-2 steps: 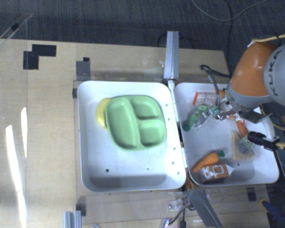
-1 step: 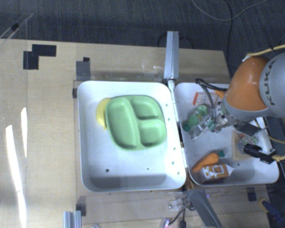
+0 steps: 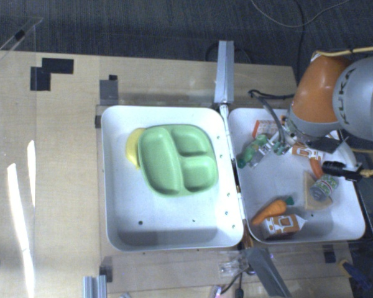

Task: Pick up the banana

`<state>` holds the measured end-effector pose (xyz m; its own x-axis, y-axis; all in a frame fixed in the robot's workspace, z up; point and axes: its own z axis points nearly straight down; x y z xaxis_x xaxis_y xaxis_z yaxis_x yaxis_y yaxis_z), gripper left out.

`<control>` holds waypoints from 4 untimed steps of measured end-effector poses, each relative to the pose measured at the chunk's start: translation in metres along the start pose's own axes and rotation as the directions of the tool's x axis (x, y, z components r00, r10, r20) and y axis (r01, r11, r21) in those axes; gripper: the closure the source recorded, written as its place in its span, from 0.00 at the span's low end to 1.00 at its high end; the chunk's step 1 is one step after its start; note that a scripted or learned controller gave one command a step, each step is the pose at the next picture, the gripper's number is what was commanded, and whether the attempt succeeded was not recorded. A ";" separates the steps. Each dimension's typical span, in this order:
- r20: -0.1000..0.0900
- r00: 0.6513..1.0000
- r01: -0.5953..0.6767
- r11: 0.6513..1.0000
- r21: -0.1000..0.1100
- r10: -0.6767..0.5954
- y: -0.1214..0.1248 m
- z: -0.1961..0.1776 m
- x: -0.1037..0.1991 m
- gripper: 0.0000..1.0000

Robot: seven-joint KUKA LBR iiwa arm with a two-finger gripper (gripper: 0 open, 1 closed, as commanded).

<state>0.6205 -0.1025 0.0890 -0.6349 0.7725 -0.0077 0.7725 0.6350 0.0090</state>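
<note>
Nearest the camera, along the front edge of the right shallow white plastic bin (image 3: 354,225), an orange toy carrot with a green top (image 3: 270,208) lies slantwise just above a small orange and white carton (image 3: 281,226), the two nearly touching; they look loosely dumped, not arranged. Toward the bin's right edge lies a pale wedge-shaped packet with a green round label (image 3: 318,190), and beyond it a small orange and white box (image 3: 311,155). A green translucent bottle (image 3: 252,153) lies on its side by the left wall.

In the left shallow white plastic bin (image 3: 121,228), a green moulded divided tray (image 3: 177,158) sits near the back, tilted slightly. The yellow banana (image 3: 132,148) lies under the tray's left edge, with a curved sliver peeking out, so the tray covers most of it and would likely block a straight descent.

Farthest, the grey arm with its orange band (image 3: 320,92) reaches over the right bin's back right corner, and the two-finger gripper (image 3: 280,143) hangs low there, well apart from the banana. Whether it is wide or narrow I cannot tell.
</note>
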 end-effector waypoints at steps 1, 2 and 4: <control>0.008 0.976 -0.219 0.976 0.001 0.219 -0.005 -0.002 0.017 0.00; 0.000 0.972 -0.234 0.972 0.003 0.234 -0.021 -0.056 -0.019 0.00; 0.001 0.947 0.322 0.947 -0.001 -0.322 0.045 -0.099 0.005 0.00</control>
<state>0.6512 -0.0700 0.1882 -0.8498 0.5270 -0.0109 0.5270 0.8498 0.0067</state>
